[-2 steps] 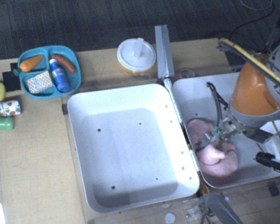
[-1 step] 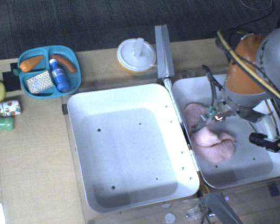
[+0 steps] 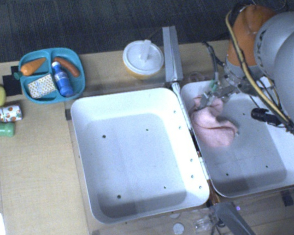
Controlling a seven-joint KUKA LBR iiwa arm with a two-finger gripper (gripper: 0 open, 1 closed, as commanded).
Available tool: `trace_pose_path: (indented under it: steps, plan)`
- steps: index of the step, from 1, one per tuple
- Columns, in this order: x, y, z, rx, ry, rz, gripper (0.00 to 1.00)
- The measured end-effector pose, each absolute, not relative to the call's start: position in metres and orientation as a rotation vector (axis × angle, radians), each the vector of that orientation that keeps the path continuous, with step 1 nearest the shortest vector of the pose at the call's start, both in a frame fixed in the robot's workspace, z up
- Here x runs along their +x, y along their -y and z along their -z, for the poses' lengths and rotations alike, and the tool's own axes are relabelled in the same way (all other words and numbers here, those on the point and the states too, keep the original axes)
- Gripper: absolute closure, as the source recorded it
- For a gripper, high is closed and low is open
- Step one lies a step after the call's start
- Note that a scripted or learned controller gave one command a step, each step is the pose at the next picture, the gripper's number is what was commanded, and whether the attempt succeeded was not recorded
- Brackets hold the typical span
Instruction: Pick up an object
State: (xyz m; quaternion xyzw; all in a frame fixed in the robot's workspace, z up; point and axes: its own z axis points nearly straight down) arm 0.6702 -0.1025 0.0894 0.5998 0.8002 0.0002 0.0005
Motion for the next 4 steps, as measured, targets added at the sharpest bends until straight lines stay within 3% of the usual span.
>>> trace_pose_path:
  steps: [1, 2, 3, 4]
  plan:
    - [0.668, 0.1, -0.089, 1.777, -2.585, 0.016, 0.0]
    - [0.635, 0.095, -0.09, 1.642, -2.664, -0.009, 0.0]
    - [0.638, 0.092, -0.102, 1.633, -2.665, -0.015, 1.0]
    - [0.635, 0.056, -0.186, 1.529, -2.737, -0.006, 1.0]
